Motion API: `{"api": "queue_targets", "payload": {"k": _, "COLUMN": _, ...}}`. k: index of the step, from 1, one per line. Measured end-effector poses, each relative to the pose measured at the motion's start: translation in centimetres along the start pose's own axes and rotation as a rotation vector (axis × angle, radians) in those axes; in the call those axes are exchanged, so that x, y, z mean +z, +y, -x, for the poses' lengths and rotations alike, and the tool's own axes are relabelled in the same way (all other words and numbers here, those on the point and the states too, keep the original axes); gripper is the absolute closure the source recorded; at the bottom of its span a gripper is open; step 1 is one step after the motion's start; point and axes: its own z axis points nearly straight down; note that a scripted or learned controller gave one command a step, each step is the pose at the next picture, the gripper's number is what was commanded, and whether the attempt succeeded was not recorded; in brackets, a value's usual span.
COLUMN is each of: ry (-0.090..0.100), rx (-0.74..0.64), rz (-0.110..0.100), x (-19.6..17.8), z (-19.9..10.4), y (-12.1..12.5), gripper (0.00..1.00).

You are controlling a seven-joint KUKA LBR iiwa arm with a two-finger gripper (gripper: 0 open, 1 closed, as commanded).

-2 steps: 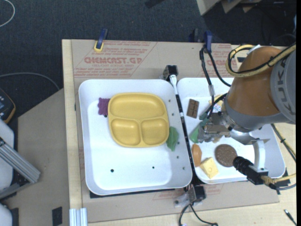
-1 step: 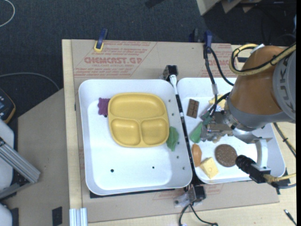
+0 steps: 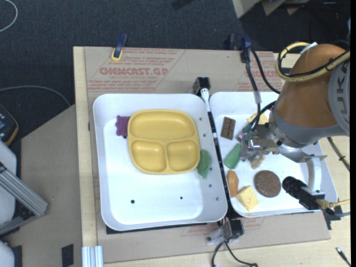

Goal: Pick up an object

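Two shallow white bins sit side by side on the desk (image 3: 89, 149). The left bin (image 3: 111, 204) carries a yellow divided tray (image 3: 164, 141) near its upper middle, with a purple piece (image 3: 122, 125) touching the tray at its 9 o'clock side and a green leafy piece (image 3: 204, 163) just beside the tray at about 4 o'clock, close to the wall between the bins. In the right bin (image 3: 233, 102) the objects are spread out: a brown rectangular block (image 3: 228, 127) toward 11 o'clock, a green elongated piece (image 3: 232, 156) along the left side, an orange piece (image 3: 232, 179) below it, a yellow cheese-like wedge (image 3: 248, 197) toward 7 o'clock, and a round brown disc (image 3: 267, 183) near 6 o'clock. The grey arm with its orange band (image 3: 311, 77) reaches in from 3 o'clock, and the gripper (image 3: 253, 149) hangs low over the middle of the right bin — just beside the green elongated piece and above the disc. Whether the gripper is released or clenched cannot be told from here — its tip is hidden among the wrist hardware
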Motion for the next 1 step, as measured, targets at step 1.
{"api": "queue_targets", "payload": {"k": 1, "ry": 0.001, "rx": 0.001, "rz": -0.004, "x": 1.77, "z": -0.04, "y": 0.07, "gripper": 1.0}}
